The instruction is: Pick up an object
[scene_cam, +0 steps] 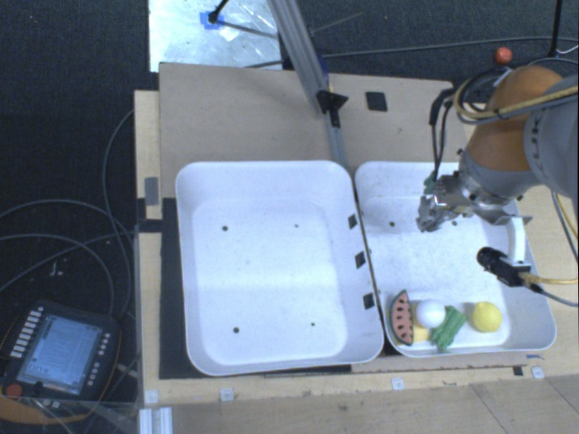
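Note:
Several small toys lie along the near edge of the right bin: a watermelon slice, a white ball, a green piece and a yellow lemon. My gripper hangs over the far part of the right bin, well away from the toys. Nothing shows between or beneath its tips.
The left bin lies beside the right one, with a row of black clips along the shared rim. A slanted metal pole rises behind the bins. A teach pendant sits on the floor at the lower left.

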Robot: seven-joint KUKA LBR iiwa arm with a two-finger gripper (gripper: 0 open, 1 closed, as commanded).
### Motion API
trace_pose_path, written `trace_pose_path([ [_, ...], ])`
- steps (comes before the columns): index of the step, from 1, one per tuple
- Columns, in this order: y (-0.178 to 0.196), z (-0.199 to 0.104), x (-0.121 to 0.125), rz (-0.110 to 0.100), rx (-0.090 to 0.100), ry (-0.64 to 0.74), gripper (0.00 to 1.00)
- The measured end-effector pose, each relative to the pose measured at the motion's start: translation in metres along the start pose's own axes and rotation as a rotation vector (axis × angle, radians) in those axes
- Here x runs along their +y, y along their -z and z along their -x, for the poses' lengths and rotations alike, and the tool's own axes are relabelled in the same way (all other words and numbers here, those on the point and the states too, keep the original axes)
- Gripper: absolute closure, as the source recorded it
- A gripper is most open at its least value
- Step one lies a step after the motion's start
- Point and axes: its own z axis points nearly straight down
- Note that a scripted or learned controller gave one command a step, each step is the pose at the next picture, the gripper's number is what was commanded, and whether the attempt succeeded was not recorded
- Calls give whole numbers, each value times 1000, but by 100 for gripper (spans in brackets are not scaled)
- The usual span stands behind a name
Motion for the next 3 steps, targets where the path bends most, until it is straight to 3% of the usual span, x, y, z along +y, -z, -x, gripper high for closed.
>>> trace_pose_path([
  [1, 45, -66, 10, 10, 1, 8, 100],
  [2, 44, -83, 16, 6, 0, 5, 100],
  [3, 104, -162, -30, 12, 1, 9, 100],
])
